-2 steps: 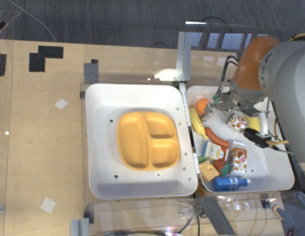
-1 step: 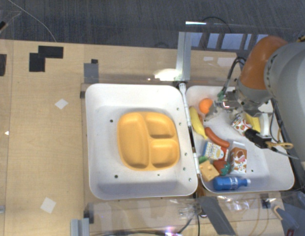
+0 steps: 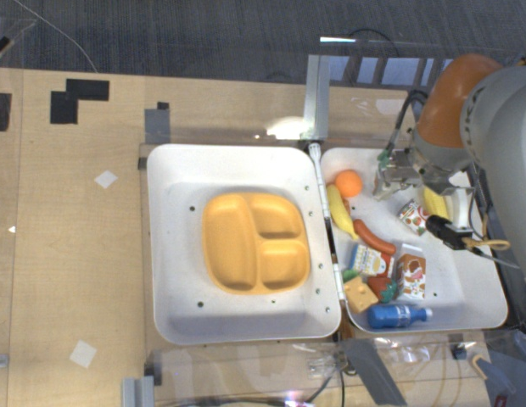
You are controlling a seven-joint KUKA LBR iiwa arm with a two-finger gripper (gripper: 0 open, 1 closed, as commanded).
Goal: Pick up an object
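The right bin (image 3: 492,299) holds a heap of toy food. An orange ball (image 3: 349,183) lies at its back left, with a yellow banana (image 3: 338,211) and a red sausage (image 3: 375,236) just in front of it. A small red-and-white carton (image 3: 413,216) and a yellow piece (image 3: 435,202) lie further right. Near the front lie a blue bottle (image 3: 399,315), a cheese wedge (image 3: 359,295) and a brown carton (image 3: 411,276). My gripper (image 3: 388,179) hangs over the back of this bin, right of the orange ball, with nothing visibly in it.
The left bin (image 3: 174,312) holds a yellow divided plate (image 3: 254,241). A metal divider (image 3: 325,219) separates the bins, and a grey post (image 3: 318,96) stands behind them. The grey arm with its orange band (image 3: 454,100) covers the right bin's back right corner.
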